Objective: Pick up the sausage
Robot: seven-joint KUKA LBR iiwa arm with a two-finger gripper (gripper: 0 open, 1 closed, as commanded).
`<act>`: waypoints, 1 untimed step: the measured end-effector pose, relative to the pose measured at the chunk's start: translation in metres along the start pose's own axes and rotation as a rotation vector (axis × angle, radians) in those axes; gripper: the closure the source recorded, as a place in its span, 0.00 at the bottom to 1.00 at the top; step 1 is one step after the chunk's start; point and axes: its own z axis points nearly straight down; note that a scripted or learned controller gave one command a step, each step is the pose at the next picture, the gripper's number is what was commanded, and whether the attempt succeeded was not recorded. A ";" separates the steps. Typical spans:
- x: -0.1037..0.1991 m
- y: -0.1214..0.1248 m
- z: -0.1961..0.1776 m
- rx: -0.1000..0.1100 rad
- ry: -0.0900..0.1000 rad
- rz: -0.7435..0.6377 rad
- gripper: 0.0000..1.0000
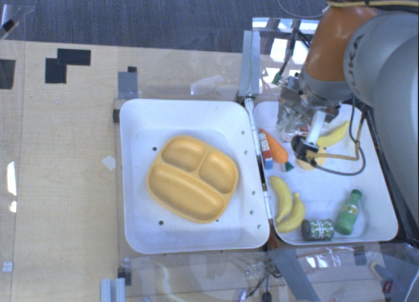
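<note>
In right bin, sausage point(264, 145) lengthwise along divider

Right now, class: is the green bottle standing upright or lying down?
Lying down, tilted: the green bottle rests lengthwise on the right bin's floor, cap pointing away.

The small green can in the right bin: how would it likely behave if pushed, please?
The small green can lies on its side, so it would probably roll. The white right bin's near wall is close and would likely stop it.

Divided plate point(192, 177) in left bin point(134, 228); bananas point(288, 204), can point(318, 229), bottle point(349, 212) in right bin point(380, 225)
</note>
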 end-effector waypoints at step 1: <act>0.001 0.001 -0.012 -0.005 0.003 -0.002 1.00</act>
